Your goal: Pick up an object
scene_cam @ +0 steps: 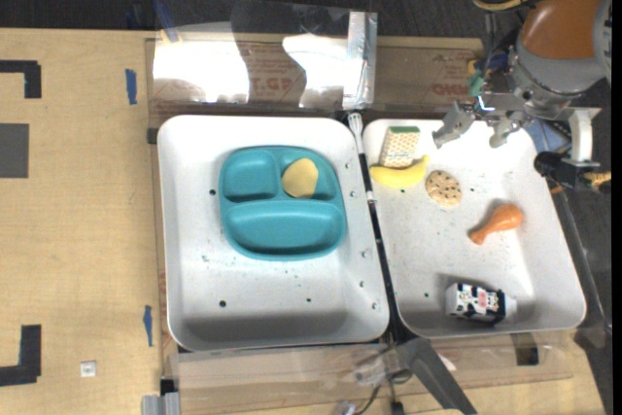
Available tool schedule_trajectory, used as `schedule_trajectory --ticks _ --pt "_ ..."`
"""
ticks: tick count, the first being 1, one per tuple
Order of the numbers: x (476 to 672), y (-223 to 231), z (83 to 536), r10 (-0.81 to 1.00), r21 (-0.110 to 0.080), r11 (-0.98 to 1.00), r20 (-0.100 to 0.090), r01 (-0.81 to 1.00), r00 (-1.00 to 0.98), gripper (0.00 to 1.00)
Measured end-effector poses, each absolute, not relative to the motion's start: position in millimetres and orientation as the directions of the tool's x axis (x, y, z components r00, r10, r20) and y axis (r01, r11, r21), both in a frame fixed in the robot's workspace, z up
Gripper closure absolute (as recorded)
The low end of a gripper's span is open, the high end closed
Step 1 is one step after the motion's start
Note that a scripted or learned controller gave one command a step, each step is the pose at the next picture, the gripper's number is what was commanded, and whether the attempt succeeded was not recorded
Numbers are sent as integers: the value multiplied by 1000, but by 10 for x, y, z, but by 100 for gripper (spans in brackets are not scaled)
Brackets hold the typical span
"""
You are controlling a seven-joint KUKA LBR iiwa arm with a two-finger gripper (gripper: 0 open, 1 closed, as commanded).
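- The cookie (444, 187) lies flat in the right bin (554, 306), just beside the banana (397, 175) and the cracker box (399, 147); any of these could serve as the pick.
- The gripper (479, 123) hangs over that bin's far edge, jaws apart and holding nothing, probably poised to descend.
- A drumstick (497, 222) and a small carton (477, 301) lie well apart, easier to grasp cleanly.
- The left bin (185, 306) holds a teal tray (282, 224) carrying a yellowish lump (300, 177).
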State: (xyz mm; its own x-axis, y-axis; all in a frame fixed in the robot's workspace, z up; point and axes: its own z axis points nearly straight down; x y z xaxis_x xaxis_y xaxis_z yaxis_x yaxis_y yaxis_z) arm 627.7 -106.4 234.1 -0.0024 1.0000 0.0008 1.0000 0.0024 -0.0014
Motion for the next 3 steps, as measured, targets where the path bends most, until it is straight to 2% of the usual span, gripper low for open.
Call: schedule_trajectory --ticks 1,2,3 --pt "6234 -432 2539 997 2 80 2 997 -80 0" --pt "6579 -1174 1744 999 -8 54 -1 999 -54 0" --pt "6675 -966 869 972 1 237 0 972 -237 0"
